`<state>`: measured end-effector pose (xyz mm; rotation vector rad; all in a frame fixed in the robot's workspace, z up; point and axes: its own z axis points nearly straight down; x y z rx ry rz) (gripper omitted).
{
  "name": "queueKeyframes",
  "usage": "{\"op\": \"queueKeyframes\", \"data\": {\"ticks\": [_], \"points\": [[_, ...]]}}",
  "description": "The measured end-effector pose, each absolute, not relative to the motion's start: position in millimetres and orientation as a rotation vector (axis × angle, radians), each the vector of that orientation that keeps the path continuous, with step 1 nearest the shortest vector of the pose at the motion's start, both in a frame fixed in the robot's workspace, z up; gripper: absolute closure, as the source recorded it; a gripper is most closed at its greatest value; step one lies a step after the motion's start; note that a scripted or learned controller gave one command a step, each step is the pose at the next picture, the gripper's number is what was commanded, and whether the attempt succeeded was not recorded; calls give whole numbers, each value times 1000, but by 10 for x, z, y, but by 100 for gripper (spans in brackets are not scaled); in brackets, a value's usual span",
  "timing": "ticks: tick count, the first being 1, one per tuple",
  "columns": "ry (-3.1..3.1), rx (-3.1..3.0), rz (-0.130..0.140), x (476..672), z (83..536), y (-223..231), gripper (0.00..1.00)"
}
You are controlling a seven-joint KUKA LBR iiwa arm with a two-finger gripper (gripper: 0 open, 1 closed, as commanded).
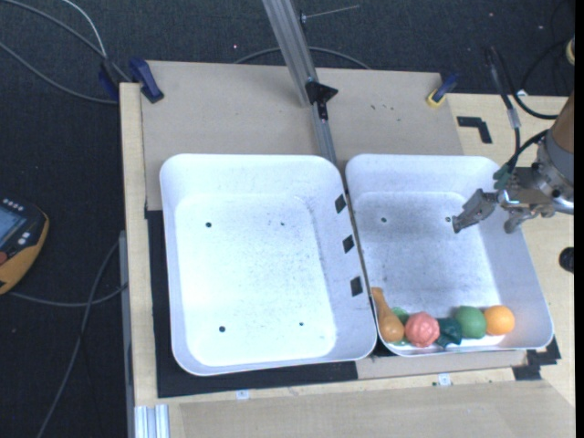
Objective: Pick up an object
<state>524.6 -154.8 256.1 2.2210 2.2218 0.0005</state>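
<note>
2 shallow white bins sit side by side on the bench [228, 108]. The left bin [182, 245] has only dark specks and a few small dots on its floor. The right bin [511, 254] carries a row of small things packed along its near edge: an orange carrot-shaped piece [387, 316] at the near left corner, leaning up the left wall; a pink ball [421, 328] touching it; a dark teal piece [450, 332] just beside that; a green ball [471, 321]; and an orange ball [499, 318] nearest the near right corner. The things touch or nearly touch one another, and the bin's near wall rises directly behind them.

A grey metal rail [292, 48] slants down from the top of the view to the gap between the bins, where 3 black clips [348, 243] line the shared edge. 2 blue clamps [146, 78] and a yellow one [443, 87] grip the bench's far edge. A handheld pendant [18, 235] lies off the bench to the left, among cables.

The gripper [470, 215] reaches in over the right bin's right edge, wrist tilted, fingers pointing left and slightly down toward the bin's far half. It is well apart from the row of things. The fingers look nearly together with nothing between them, though how far they are parted I cannot tell. No writing is readable.
</note>
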Motion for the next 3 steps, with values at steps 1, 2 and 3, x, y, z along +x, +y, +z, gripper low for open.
{"op": "queueKeyframes", "data": {"ticks": [1, 2, 3], "points": [[2228, 2215, 3, 5904, 2712, -995, 0], [2229, 2222, -7, 6241, 1837, -568, 0], [2221, 2220, 2, 6258, 1988, -588, 100]]}}
